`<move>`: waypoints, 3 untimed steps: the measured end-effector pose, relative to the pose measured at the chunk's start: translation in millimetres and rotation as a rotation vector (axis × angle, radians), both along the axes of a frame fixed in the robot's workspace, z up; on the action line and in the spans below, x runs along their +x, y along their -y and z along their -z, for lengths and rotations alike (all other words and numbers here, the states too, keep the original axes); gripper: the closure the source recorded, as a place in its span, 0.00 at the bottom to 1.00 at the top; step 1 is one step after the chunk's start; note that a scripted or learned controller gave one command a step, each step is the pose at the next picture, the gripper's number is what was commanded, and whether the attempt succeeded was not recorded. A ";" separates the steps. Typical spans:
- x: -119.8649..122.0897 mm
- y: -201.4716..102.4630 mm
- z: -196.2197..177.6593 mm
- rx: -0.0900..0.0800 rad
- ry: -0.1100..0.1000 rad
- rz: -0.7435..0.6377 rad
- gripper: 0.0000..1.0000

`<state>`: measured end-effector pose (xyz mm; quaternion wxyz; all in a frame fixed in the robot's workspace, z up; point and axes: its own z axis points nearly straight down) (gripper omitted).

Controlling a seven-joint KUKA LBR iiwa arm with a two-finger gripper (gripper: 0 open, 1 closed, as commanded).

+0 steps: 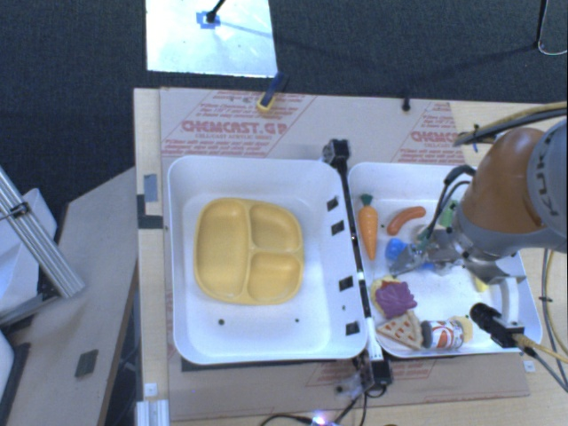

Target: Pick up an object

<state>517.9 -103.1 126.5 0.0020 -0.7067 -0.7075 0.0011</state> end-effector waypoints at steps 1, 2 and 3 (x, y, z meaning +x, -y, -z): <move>2.5 -1.3 40.7 0.002 0.008 0.000 0.00; 4.4 -1.4 28.2 0.001 0.015 -0.001 1.00; 9.0 -1.8 -15.1 -0.002 0.010 -0.003 1.00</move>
